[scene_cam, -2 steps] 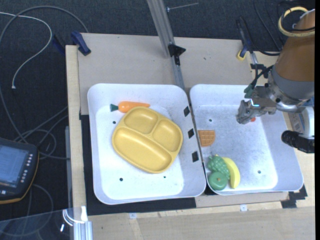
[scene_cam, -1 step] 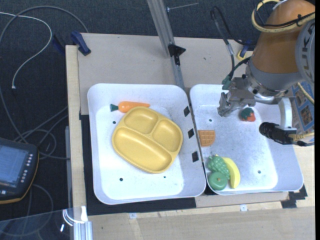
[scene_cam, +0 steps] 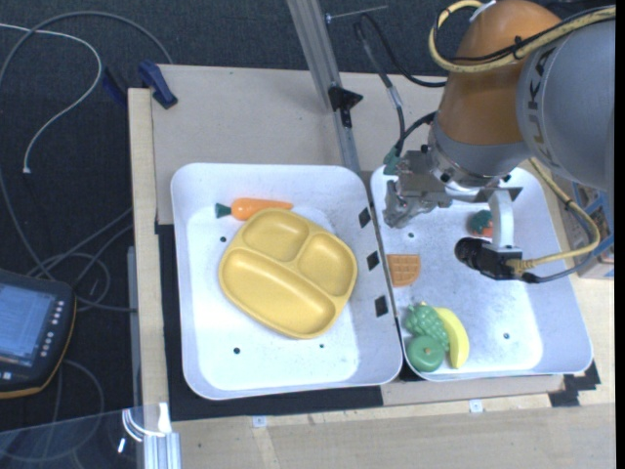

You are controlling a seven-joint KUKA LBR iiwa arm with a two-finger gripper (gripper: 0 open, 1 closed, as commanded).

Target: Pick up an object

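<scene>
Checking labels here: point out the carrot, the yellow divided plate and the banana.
carrot (scene_cam: pixel 260 205): camera view, middle of orange body.
yellow divided plate (scene_cam: pixel 276 299): camera view, floor of large compartment.
banana (scene_cam: pixel 455 337): camera view, middle of curve.

The plate and banana are yellow, the carrot orange, the bins white.

In the left bin the yellow divided plate takes up the middle, with a carrot just beside its upper edge; bare floor remains along the view's lower side and down the left wall. In the right bin the arm hangs over the upper half; a waffle piece lies by the left wall; green fruit and a banana, touching, fill the lower left corner; the lower right floor lies open.
</scene>
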